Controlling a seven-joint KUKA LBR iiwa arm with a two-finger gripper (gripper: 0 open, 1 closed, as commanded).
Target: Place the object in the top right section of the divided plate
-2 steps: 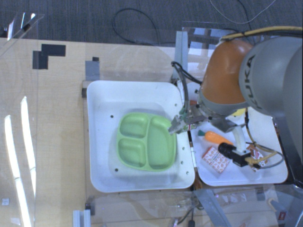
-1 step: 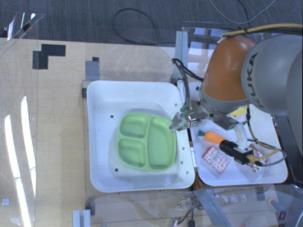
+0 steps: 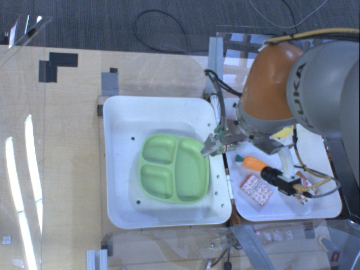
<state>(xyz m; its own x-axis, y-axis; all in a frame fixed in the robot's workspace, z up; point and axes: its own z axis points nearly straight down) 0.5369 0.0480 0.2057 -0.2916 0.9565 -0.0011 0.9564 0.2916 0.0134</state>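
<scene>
The tool (image 3: 215, 144) is hanging at the centre of the frame over the right rim of the green divided plate (image 3: 173, 169), seemingly lining up on that side's section, though I cannot tell whether it is grasping anything, or which item is the object meant. The plate is lying in the left bin (image 3: 121, 207), while a carrot (image 3: 255, 163) and a patterned packet (image 3: 257, 190) are resting in the right bin (image 3: 332, 210). Both bins are sitting on a pale wooden bench (image 3: 56, 179), with dark carpet (image 3: 112, 10) and loose cables running along the top of the frame.
</scene>
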